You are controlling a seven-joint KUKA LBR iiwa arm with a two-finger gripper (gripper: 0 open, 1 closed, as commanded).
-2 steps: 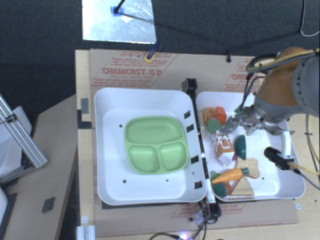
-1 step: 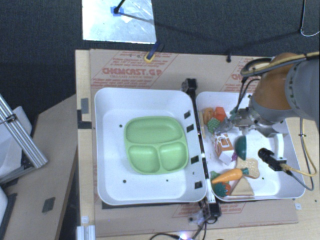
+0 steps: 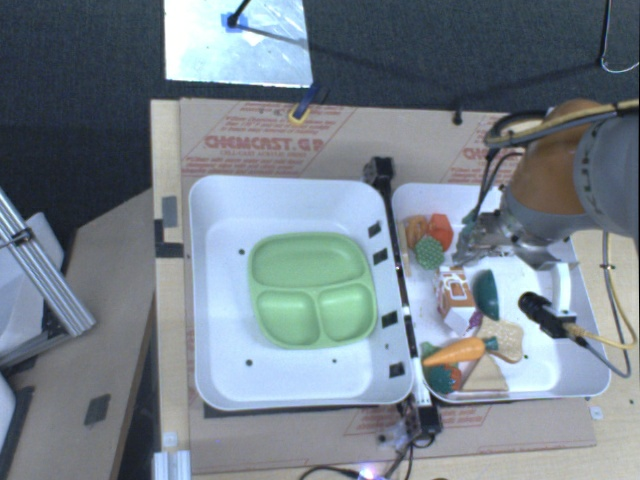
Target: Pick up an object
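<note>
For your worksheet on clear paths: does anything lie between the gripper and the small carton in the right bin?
Nothing visible does. The gripper hangs over the right bin near its upper middle; the small carton lies just below it in view, with bare white floor between. The dark green piece sits beside the carton, not across the path.

Two bins (image 3: 215, 298), one tray (image 3: 310, 288), perhaps eight toys (image 3: 455, 293).

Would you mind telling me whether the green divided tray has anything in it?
Empty. The green tray lies flat in the left bin, and all three compartments show bare green.
</note>
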